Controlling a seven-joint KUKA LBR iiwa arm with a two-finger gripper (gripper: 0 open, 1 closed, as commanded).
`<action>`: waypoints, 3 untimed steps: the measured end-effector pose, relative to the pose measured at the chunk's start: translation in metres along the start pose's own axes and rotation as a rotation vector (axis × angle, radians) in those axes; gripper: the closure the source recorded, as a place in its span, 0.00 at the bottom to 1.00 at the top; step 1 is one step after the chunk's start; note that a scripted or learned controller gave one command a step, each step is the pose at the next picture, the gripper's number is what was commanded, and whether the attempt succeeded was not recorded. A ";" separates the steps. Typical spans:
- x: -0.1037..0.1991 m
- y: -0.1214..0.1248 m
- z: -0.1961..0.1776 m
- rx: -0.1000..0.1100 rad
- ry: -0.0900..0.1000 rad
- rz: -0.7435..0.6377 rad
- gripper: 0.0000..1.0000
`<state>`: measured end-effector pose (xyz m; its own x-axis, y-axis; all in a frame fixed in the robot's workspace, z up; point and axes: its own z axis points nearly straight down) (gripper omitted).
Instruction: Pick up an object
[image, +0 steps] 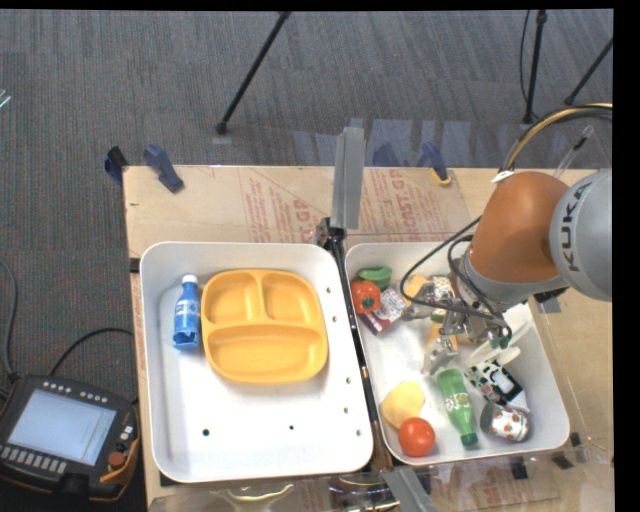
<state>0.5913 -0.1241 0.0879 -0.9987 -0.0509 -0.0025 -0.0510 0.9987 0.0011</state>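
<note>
Even, bright overhead light; soft short shadows inside the white bins (160, 400); focus sharp, mild grain throughout.

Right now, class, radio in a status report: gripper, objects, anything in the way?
Gripper low in right bin, nothing seen held. Green bottle just below it. Yellow fruit, tomato crowd alongside.
</note>
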 end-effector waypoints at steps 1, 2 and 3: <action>0.054 0.000 0.001 0.000 0.002 0.108 0.00; 0.098 -0.007 0.001 0.000 0.005 0.188 0.00; 0.051 0.012 0.000 0.000 0.002 0.058 0.00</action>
<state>0.5398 -0.1142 0.0873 -1.0000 0.0074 -0.0007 0.0074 1.0000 0.0017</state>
